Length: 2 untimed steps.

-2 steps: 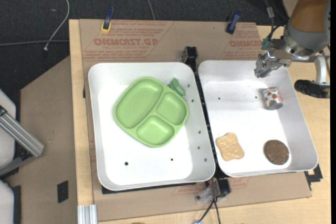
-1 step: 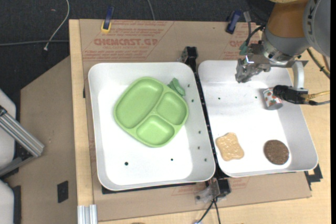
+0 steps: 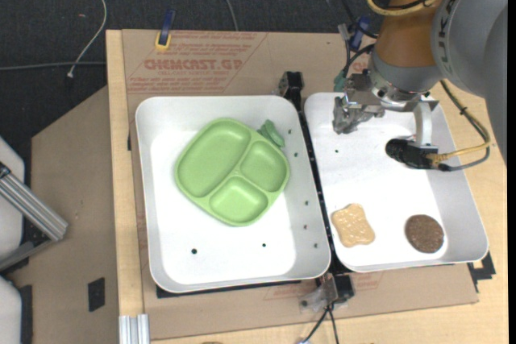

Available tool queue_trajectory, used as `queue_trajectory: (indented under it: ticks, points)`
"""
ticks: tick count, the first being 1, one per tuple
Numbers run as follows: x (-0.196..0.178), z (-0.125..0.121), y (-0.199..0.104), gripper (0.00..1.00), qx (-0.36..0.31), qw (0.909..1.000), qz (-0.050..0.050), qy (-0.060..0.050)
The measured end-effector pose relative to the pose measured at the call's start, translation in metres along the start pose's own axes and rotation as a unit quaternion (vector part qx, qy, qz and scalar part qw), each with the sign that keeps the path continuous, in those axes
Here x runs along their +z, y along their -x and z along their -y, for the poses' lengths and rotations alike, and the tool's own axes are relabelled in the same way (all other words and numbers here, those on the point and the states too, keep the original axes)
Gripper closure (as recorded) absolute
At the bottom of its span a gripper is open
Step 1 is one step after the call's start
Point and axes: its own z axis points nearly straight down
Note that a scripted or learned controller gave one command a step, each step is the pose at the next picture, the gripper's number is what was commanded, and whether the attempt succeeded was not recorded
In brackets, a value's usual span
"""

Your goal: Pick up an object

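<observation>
The claw (image 3: 351, 115) hangs low over the far left corner of the right bin (image 3: 379, 183), close to the bin's floor. Whether it is open or closed I cannot tell, and nothing shows in its grip. The arm (image 3: 484, 28) reaches in over the bench's (image 3: 121, 173) far right corner.

Two things lie in this bin, well apart from the claw, toward the bench's near edge. They are a tan piece (image 3: 353, 225) and a brown disc (image 3: 424, 233).

In the left bin (image 3: 161, 242) a green plate (image 3: 232, 171) with three compartments lies flat. A small darker green bit (image 3: 272, 133), perhaps a leaf, touches its far rim.
</observation>
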Motion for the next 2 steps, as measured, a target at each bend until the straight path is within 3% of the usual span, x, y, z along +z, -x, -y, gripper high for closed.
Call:
queue_trajectory:
  ticks: [2]
  points:
    - [-0.013, 0.033, -0.103, 1.0, 0.001, 1.0, 0.0, 0.0]
